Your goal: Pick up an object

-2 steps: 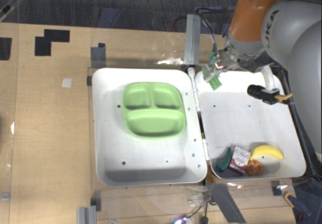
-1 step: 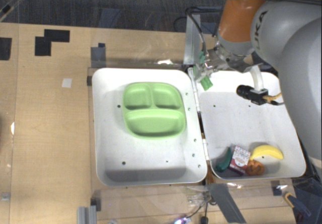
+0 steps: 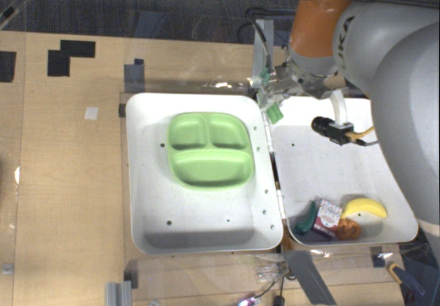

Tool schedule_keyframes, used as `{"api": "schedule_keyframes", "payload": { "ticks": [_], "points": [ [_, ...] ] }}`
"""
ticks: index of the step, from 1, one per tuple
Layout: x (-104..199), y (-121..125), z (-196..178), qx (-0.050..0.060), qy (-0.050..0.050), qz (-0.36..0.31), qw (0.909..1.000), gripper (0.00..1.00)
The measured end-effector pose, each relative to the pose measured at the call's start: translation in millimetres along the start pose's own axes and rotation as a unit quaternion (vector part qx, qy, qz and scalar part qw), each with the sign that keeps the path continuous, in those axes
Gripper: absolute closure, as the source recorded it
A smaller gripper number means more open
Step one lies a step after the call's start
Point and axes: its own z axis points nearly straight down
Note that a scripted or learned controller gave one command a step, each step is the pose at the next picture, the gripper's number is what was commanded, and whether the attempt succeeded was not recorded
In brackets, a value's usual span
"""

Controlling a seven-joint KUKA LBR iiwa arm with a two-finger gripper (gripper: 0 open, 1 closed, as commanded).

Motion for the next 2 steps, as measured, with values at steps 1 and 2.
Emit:
{"api": "schedule_keyframes", "payload": {
  "ticks": [1, 2],
  "points": [
    [0.1, 0.0, 0.0, 0.0, 0.0, 0.0, 1.0, 0.0],
    [-35.7, -91.8, -17.8, 0.0, 0.0, -0.085, 0.9964, 0.0]
  ]
}}
